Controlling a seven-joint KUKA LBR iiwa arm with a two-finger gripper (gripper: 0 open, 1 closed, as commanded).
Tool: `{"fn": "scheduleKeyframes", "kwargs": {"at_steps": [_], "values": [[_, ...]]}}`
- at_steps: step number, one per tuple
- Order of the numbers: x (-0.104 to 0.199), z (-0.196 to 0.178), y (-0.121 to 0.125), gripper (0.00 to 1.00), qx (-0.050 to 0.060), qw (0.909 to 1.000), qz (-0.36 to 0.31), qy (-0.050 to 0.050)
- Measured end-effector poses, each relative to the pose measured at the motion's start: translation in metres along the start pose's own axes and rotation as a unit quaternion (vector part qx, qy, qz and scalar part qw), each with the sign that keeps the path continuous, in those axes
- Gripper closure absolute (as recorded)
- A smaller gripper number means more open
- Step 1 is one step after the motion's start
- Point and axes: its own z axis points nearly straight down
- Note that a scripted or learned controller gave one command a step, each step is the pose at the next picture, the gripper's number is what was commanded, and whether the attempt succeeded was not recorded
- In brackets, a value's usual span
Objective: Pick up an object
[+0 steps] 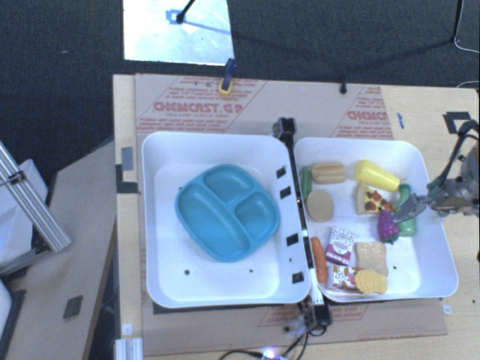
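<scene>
Nearest candidate is the purple grapes, sitting in the right bin toward its 3 o'clock side, touching the green item just at their 2 o'clock. The gripper comes in from 3 o'clock and its tip sits over that green item, right beside the grapes. We can't tell how the jaws stand; the tip is a blurred grey mass and nothing shows as held.

Handling, as we judge it: the grapes look like a light, hollow plastic toy, bumpy and stiff, likely a bit slick. We'd take hold across the narrow width of the cluster, not lengthwise. Risk is that the lumpy surface lets it squirt out sideways or that a jaw catches the green piece too.

Outward from there: pizza slice at the grapes' 10 o'clock, yellow piece further up at 11, bread slice and round cracker at 7. Round tan patty and hot dog bun toward 9–10, carrot and two small printed packets near the divider. Left bin holds a blue divided plate.

Hard to make out: the green item is partly covered by the gripper, so its shape is unclear. The arm is cut off at the frame's right edge.
</scene>
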Motion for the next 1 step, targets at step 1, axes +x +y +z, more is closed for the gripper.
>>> {"fn": "scheduleKeyframes", "kwargs": {"at_steps": [1], "values": [[-0.005,0.063,-0.0043,0.0,0.003,1.0,0.001,0.001]]}}
